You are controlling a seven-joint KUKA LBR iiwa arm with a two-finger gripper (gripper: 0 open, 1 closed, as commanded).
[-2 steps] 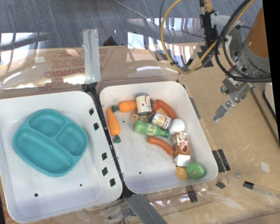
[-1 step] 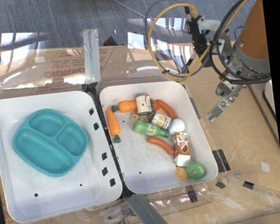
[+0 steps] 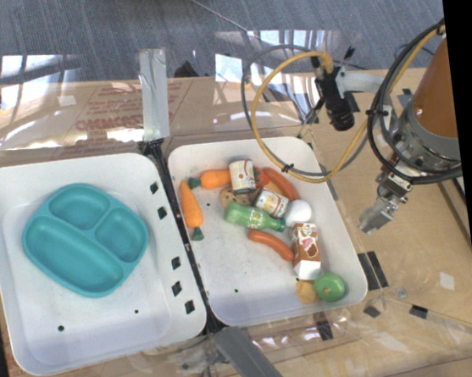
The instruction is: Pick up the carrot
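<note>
Camera view looks down on two white bins side by side. The left bin (image 3: pixel 15 338) has a teal plate (image 3: pixel 86 238) with three parts in it. The plate sits in the middle left of the frame.

The right bin (image 3: pixel 233 303) is full of toy food. The carrot (image 3: pixel 191 208) lies near the left wall of this bin, close to the wall between the bins. It is orange and points up and down in the frame, with a bit of green at its lower end. Nothing is touching it.

Just right of the carrot's top is a small orange piece (image 3: pixel 214 178). Next to that stands a can (image 3: pixel 242 176). A green bottle (image 3: pixel 253 218) lies tilted in the middle of the bin. A second can (image 3: pixel 269 201) lies just above it. A white egg (image 3: pixel 299 211) sits to the right of that. A red sausage (image 3: pixel 270 243) lies below the bottle, and another one (image 3: pixel 279 184) lies near the top right. A small carton (image 3: pixel 307 251) lies near the right wall. A green apple (image 3: pixel 331 286) sits in the lower right corner of the bin.

The gripper (image 3: pixel 377 213) is at the right of the frame, outside the right bin, above the bench (image 3: pixel 436 287). It is well apart from the carrot. I cannot tell how it is set. It holds nothing that I can see.

Yellow and black cables (image 3: pixel 290 74) loop at the upper right.
</note>
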